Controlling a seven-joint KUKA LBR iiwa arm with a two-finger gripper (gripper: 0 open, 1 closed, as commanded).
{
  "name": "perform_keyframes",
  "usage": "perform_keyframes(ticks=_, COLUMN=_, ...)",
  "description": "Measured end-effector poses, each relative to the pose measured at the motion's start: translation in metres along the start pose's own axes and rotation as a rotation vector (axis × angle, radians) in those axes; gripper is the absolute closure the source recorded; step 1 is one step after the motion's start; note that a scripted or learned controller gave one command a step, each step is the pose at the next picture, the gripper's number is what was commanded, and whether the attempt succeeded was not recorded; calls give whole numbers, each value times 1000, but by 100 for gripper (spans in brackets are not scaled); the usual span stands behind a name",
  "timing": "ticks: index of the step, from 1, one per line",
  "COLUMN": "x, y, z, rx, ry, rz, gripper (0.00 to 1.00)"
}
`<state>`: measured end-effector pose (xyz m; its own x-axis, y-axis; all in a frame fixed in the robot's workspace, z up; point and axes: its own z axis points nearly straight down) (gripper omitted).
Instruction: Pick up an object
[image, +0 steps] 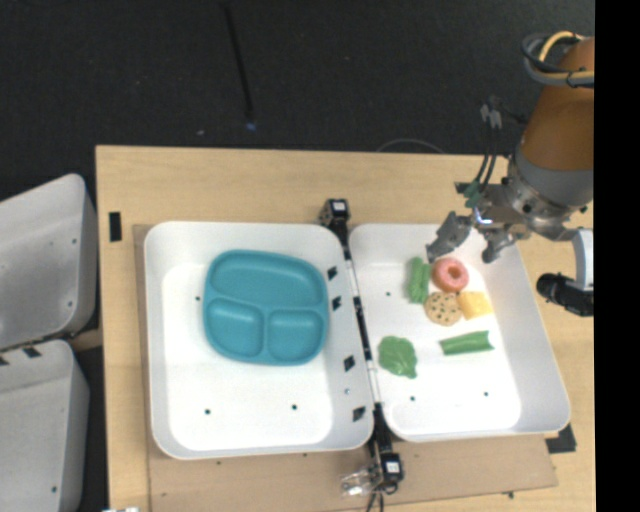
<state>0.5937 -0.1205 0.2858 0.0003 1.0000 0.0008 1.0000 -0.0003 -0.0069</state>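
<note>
teal divided plate (267, 305) is being borne in the left bin (170, 400), well left of the pink donut (451, 274) | green pod (417, 280), leafy piece (397, 356), cookie (443, 308), yellow block (474, 303), green strip (466, 344) are being kept clustered around the donut | gripper (470, 238) is being held open and unladen just above the donut
</note>
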Motion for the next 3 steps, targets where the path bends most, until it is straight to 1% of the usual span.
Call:
perform_keyframes(ticks=1, x=0, y=2, z=-4, rx=-9, ry=-1, rz=-1, gripper=0)
perform_keyframes(ticks=2, x=-2, y=-9, z=48, rx=-3, ry=-2, rz=1, gripper=0)
perform_keyframes(ticks=3, x=-1, y=0, z=96, rx=-3, ry=-2, rz=5, gripper=0)
